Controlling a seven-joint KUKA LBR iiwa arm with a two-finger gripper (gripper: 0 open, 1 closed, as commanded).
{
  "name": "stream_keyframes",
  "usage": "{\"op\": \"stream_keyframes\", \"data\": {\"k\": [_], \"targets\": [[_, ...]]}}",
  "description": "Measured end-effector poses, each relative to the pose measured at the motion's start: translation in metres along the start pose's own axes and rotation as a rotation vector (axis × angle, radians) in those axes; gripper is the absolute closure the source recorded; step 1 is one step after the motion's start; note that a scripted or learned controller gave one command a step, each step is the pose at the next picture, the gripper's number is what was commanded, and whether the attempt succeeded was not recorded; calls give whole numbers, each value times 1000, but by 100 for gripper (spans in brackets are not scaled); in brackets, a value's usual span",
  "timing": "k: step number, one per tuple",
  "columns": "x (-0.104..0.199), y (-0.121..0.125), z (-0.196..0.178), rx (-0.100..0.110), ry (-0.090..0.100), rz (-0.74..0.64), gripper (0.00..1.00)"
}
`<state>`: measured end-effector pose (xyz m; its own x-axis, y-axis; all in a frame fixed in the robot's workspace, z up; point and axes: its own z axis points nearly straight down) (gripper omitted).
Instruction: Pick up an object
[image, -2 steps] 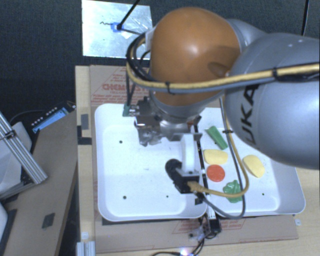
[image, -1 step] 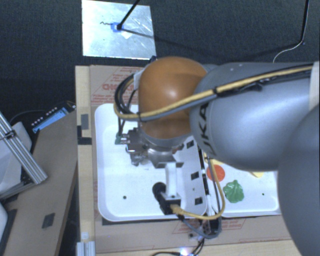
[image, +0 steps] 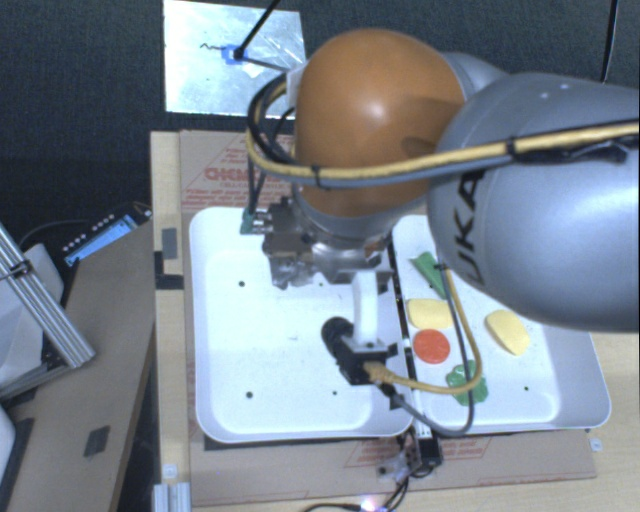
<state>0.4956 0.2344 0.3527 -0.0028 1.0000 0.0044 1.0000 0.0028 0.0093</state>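
Step in hand: getting over a thing to lift; nothing seen in a grasp yet, judging by how things lie.
Bins: left bin (image: 250, 350) and right bin (image: 560, 385), side by side on the counter (image: 168, 350), sharing a middle rim.
Arm (image: 380, 120): reaching in from the right, wrist hanging over the back right part of the left bin, close to the shared rim.
Jaws: tucked under the wrist; apart or together cannot be told.
Candidates: all in the right bin. Red disc (image: 432, 346) near its left wall; orange oval (image: 429, 313) just behind the disc, contact hard to tell; yellow lump (image: 507, 332) apart from both, toward the bin's middle; green strip (image: 427, 267) near the back left corner; green scrap (image: 467, 384) near the front edge.
Best pick, as a judgement: yellow lump, clear of neighbours and walls, with room for the jaws on either side.
Harder picks: disc and oval, flat, close together and near the wall; likely to slide or get nudged.
Approach: cross the shared rim high enough to clear it, centre over the lump, come straight down, close across its narrow side.
Check: lift slowly; count it done only with the lump seen between the jaws.
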Motion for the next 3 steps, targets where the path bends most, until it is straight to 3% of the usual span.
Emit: {"op": "stream_keyframes", "data": {"k": [1,2,3], "targets": [[0,22,-147,-10,4,-1,100],[1,-9,-185,4,-1,-3,100],[0,-10,-41,22,-11,2,100]]}}
